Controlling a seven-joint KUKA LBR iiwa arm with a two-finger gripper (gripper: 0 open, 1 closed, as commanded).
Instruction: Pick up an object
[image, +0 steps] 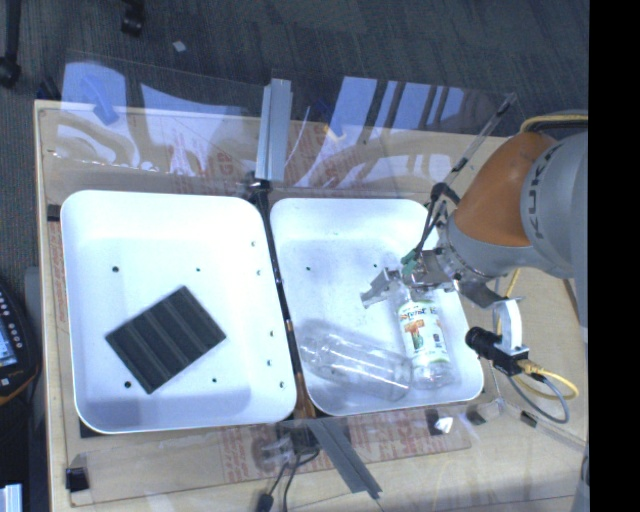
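Clear plastic bottle (424, 342), white-green label, lying in right bin (340, 225); claw (392, 288) at its cap, grip state unclear.

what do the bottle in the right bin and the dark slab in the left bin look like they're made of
The bottle looks like clear glossy plastic: the white bin shows through it, and a green and white label wraps it. The dark slab seems matt black, with parallel ridges, perhaps rubber or moulded plastic; the view leaves that open.
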